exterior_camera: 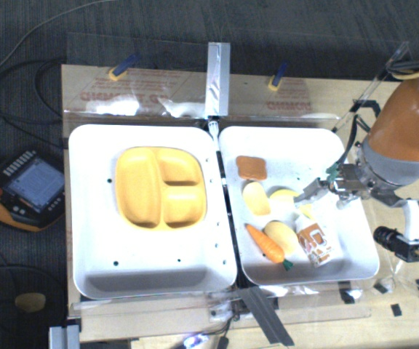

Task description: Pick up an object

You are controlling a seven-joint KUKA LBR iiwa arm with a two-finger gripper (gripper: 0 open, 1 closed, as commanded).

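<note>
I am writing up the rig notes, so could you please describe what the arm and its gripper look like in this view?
The arm is a rounded body with a broad orange band above a grey wrist section. Thin cables run alongside it from the upper right. The gripper is small, made of grey and dark metal parts with a touch of green near its base, narrowing to slim fingers over the right bin.

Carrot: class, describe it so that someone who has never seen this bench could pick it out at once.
Start at the right bin, the one crowded with small food items. Look to its lower left, near the divider between the bins. The carrot lies there at a slant beside a pale yellow piece; it alone is long, tapered and bright orange, with a small green tip.
</note>
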